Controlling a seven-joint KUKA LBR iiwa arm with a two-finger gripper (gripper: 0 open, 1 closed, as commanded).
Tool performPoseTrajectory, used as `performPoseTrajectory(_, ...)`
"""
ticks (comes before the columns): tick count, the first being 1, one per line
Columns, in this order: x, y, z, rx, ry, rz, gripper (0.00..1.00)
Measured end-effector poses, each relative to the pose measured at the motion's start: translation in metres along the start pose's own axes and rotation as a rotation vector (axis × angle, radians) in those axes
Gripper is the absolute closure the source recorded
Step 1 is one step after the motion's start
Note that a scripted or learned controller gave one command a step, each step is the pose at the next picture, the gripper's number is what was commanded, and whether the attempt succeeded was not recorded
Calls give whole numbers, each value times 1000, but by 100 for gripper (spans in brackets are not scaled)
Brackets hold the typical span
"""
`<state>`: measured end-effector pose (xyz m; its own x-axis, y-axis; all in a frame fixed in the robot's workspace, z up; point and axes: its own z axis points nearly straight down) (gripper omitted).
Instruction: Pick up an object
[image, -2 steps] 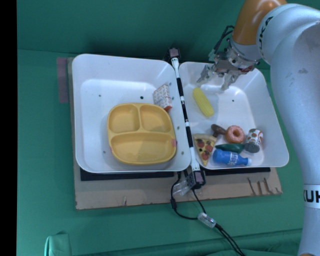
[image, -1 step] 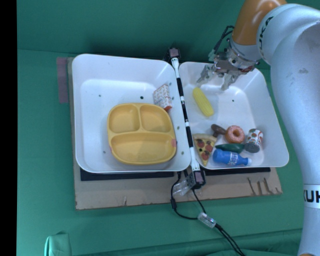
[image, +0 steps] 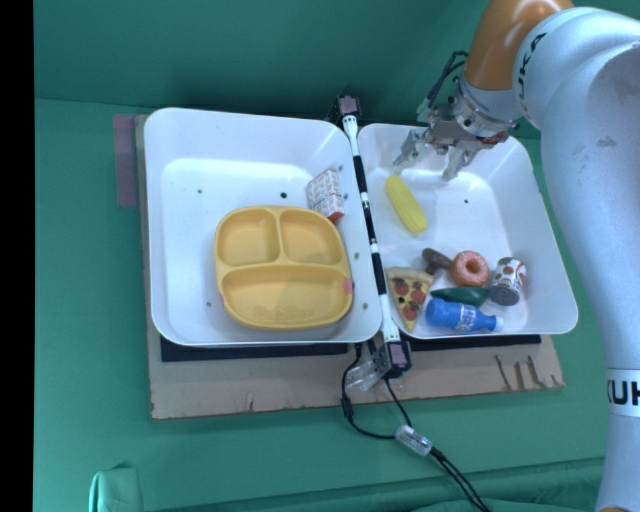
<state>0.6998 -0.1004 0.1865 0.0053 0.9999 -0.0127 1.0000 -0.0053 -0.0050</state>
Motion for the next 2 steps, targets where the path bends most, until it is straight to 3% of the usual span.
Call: performPoseTrajectory(2,0,0,0,0,1,-1,0)
